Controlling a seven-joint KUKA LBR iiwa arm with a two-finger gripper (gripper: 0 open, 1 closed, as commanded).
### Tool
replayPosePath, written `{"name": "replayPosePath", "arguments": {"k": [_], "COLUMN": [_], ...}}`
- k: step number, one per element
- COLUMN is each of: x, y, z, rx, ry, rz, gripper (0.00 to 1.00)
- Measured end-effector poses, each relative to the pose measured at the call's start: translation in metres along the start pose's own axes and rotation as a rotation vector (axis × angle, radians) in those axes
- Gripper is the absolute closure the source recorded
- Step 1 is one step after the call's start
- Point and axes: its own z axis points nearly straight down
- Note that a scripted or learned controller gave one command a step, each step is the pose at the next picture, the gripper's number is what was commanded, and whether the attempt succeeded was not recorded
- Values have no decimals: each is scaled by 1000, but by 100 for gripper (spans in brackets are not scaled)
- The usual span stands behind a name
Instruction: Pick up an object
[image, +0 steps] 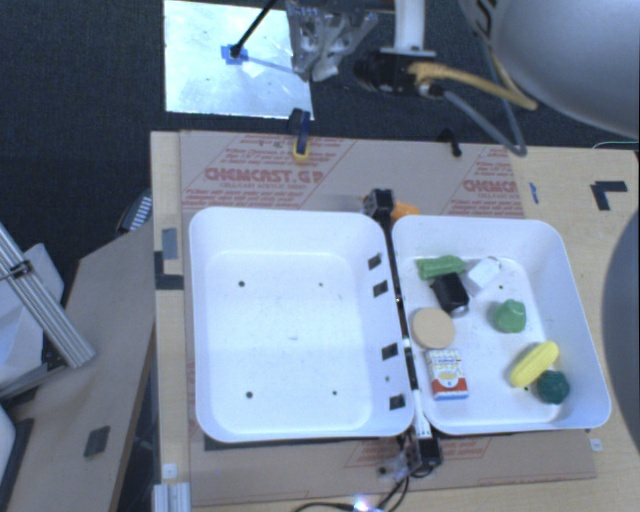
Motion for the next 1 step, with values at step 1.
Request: {"name": "replayPosePath", "arguments": {"k": [1], "x": [-2], "y": [20], "z": [157], "rx": [28], "ry": [-10], "rz": [6], "gripper": [100]}}
